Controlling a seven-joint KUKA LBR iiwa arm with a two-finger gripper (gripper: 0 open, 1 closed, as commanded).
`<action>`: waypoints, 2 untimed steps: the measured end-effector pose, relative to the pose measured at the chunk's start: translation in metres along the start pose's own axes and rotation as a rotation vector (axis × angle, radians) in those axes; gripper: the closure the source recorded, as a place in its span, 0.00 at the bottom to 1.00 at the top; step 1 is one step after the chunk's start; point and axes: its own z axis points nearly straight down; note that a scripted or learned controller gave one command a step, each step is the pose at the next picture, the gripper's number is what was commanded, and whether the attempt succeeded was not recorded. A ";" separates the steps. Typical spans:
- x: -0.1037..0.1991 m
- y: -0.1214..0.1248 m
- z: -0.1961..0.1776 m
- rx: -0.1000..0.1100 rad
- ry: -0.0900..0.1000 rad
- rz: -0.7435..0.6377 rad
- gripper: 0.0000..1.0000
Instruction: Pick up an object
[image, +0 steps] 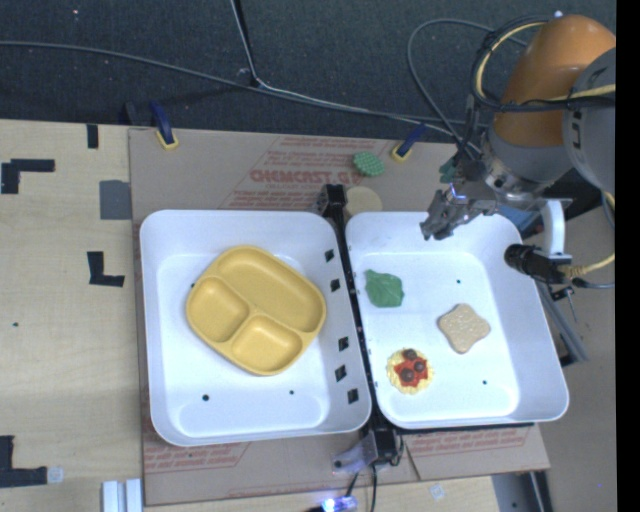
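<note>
Progress on the task looks small so far: nothing has been lifted. The claw (441, 222) hangs over the far edge of the right bin (520, 400), near its back wall, and nothing can be seen between its fingers. Whether they stand apart or together, I cannot tell, because they appear dark and small against the arm behind them.

Three possible objects lie on the floor of the right bin, all apart from the claw. The green piece (384, 289) is the nearest to it, just toward the middle divider. The tan toast-shaped piece (464, 327) lies to the right side, and the small round piece with red topping (409, 370) is nearest to the front edge. In the left bin (160, 400) a yellow divided plate (256, 309) rests flat.

What remains, in my judgement, is almost everything: to choose one piece, go down over it, close and lift.

Another small green thing (368, 162) lies on the tabletop (60, 300) behind the bins; what it is remains unclear. The upper part of the arm is cut off at the frame's edge.
</note>
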 end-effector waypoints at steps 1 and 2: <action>0.056 -0.004 -0.002 -0.001 0.000 -0.002 1.00; 0.104 -0.012 -0.003 0.000 0.001 -0.001 1.00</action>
